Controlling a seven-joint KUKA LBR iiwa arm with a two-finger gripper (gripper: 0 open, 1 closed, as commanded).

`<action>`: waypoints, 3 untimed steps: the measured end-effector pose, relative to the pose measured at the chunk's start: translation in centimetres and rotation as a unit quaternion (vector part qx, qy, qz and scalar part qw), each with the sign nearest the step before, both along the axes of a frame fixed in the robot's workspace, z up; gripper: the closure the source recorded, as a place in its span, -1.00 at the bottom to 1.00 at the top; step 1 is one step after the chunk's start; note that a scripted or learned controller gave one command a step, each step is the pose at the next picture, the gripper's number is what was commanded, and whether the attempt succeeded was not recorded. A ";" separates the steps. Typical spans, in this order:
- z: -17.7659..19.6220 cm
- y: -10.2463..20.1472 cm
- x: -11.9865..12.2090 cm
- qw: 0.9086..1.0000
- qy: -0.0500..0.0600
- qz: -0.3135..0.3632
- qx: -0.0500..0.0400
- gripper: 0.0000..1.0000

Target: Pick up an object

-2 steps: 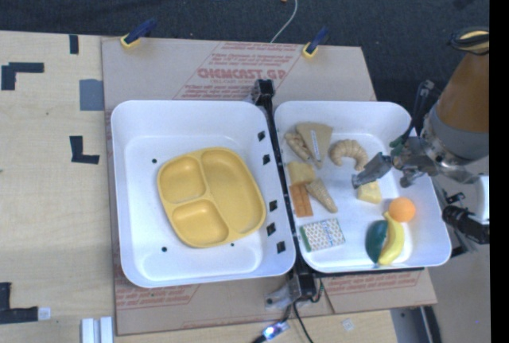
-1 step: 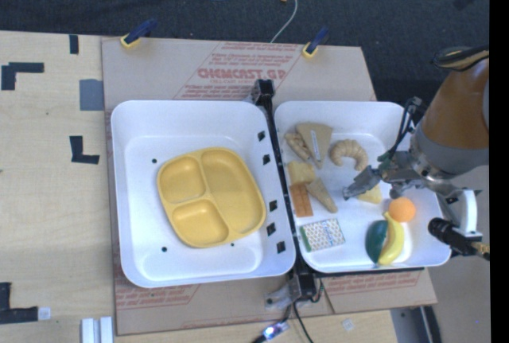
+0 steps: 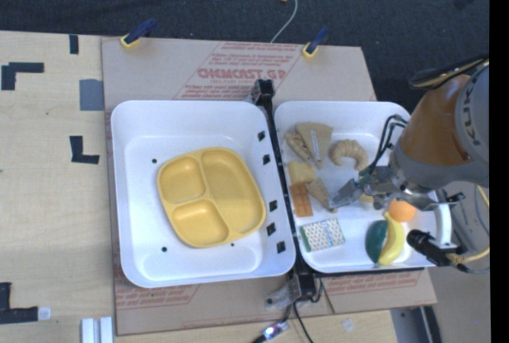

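Camera view: the gripper (image 3: 343, 196) sits low in the right bin (image 3: 350, 112), fingers apparently narrow, gripping nothing visible. Just beside it lie a croissant (image 3: 348, 150) and tan pieces (image 3: 301, 198). The left bin (image 3: 131, 126) holds a yellow divided plate (image 3: 210, 196).

Left shallow white bin (image 3: 135, 174): yellow three-compartment plastic plate (image 3: 211, 196) inside; right shallow white bin (image 3: 350, 112): tan croissant-shaped toy (image 3: 348, 150) behind, green-and-yellow banana-shaped toy (image 3: 384, 242) in front.

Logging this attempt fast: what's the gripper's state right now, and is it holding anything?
Gripper: low in the right bin, fingers' state cannot be told; nothing visibly held.
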State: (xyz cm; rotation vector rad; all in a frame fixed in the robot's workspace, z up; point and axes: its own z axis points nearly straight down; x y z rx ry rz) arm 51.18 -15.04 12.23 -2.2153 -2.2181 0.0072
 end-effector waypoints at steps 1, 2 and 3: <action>-4.0 0.1 0.0 1.000 -0.003 0.000 -0.001 -1.00; -2.8 0.1 0.0 1.000 -0.004 0.000 -0.001 1.00; 2.7 -0.8 -0.4 1.000 -0.004 -0.001 -0.001 1.00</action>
